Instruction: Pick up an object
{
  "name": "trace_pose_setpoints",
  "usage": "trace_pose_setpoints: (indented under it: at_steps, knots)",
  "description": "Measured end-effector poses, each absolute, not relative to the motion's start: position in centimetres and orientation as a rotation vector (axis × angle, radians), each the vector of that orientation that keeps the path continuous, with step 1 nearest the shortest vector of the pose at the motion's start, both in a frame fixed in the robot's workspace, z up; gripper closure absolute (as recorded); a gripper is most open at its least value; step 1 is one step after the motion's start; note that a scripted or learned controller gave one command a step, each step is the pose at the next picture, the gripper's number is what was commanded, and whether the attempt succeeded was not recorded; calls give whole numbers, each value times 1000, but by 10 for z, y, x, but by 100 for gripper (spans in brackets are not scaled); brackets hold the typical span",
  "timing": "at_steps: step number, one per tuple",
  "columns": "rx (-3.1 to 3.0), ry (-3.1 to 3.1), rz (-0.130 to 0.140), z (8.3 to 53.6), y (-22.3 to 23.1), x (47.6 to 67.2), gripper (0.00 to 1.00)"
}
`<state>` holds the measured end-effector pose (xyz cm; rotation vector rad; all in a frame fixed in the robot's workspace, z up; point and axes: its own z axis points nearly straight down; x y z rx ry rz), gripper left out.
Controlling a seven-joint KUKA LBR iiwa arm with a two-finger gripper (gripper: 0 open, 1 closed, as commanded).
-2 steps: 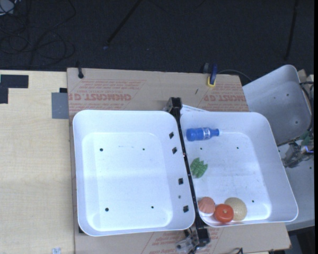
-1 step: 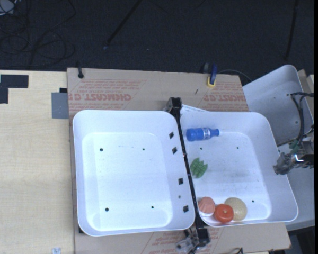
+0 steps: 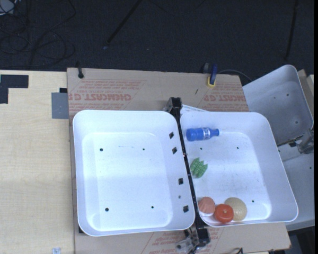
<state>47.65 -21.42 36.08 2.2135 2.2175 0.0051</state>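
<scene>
Right bin (image 3: pixel 265 142) holds everything: a blue bottle (image 3: pixel 202 134) lying on its side at twelve o'clock, a green leafy piece (image 3: pixel 199 168) just below it, toward the divider. Down at six o'clock, three round items huddle together (touching): pink (image 3: pixel 205 205), red (image 3: pixel 223 213), and cream (image 3: pixel 237 207). Left bin (image 3: pixel 85 142) sits alongside.

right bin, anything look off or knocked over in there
The blue bottle lies on its side near the far wall of the right bin. Nothing looks spilled or damaged.
</scene>
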Motion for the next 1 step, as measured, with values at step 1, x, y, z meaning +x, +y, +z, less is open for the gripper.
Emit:
trace_pose_setpoints:
  at_steps: [1]
  knots:
    - [2232, 2230, -9, 230, -212, 474, 100]
